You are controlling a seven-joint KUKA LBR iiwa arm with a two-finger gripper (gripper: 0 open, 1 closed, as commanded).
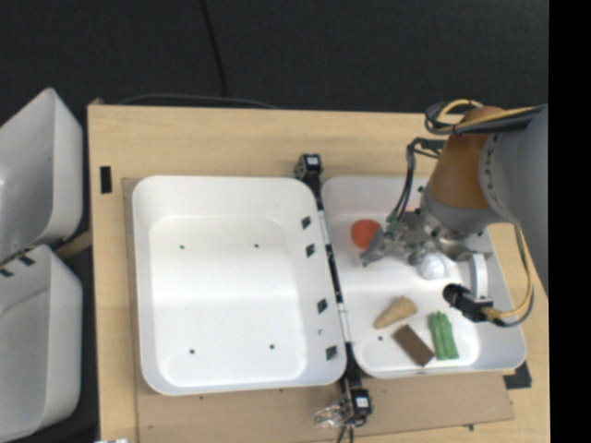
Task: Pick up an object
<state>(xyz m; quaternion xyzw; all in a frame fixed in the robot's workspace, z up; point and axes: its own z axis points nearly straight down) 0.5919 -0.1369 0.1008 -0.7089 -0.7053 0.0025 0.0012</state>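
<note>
Four small things lie near our gripper [377,250]; the red ball [364,232] sits right beside it. We cannot tell its grip; next we reach down.

Two bins [222,377] of smooth, glossy white plastic are seen on a matt, pale wooden bench [111,247]; the arm's [462,173] orange band looks glossy.

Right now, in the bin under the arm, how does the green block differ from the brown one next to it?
The green block is bright green and looks ridged, while the brown block is dark brown and plain. The green block runs nearly straight up and down the picture; the brown block lies at a diagonal. The green block sits nearer the right bin's right wall, the brown block to its left. Both are small, oblong and lie flat, close together.
</note>
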